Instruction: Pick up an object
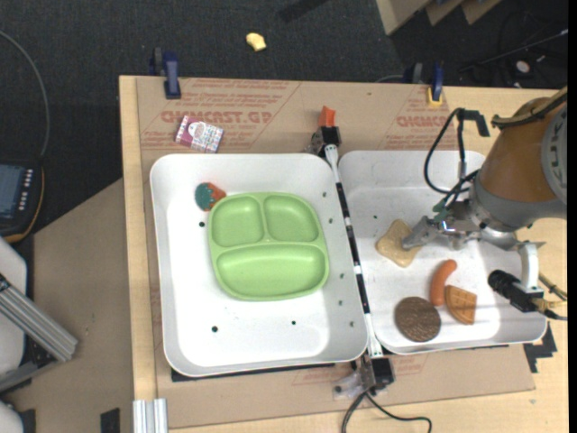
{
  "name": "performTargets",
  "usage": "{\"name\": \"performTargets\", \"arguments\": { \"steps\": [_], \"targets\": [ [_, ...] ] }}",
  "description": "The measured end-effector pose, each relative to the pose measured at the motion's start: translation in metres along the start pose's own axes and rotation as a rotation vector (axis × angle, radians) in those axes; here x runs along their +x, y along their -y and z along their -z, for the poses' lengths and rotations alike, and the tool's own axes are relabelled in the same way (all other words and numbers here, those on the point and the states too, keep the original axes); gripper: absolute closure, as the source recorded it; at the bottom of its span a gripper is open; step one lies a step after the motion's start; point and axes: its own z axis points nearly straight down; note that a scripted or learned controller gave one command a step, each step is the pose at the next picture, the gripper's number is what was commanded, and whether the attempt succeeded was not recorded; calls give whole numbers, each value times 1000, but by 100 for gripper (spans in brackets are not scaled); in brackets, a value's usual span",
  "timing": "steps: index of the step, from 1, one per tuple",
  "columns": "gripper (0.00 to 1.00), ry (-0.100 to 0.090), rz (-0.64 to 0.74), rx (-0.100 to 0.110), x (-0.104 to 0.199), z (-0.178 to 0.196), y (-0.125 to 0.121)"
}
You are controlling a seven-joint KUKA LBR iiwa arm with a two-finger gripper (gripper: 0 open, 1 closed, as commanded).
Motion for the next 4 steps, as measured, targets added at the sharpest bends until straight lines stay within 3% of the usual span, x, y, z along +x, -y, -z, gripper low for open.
{"name": "performTargets", "arguments": {
  "steps": [1, 2, 3, 4],
  "targets": [
    [0, 0, 2, -3, -1, 0, 56],
    [0, 2, 4, -4, -54, -1, 37],
    [0, -1, 14, -9, 28, 83, 37],
    [0, 0, 5, 6, -5, -7, 9]
  ]
}}
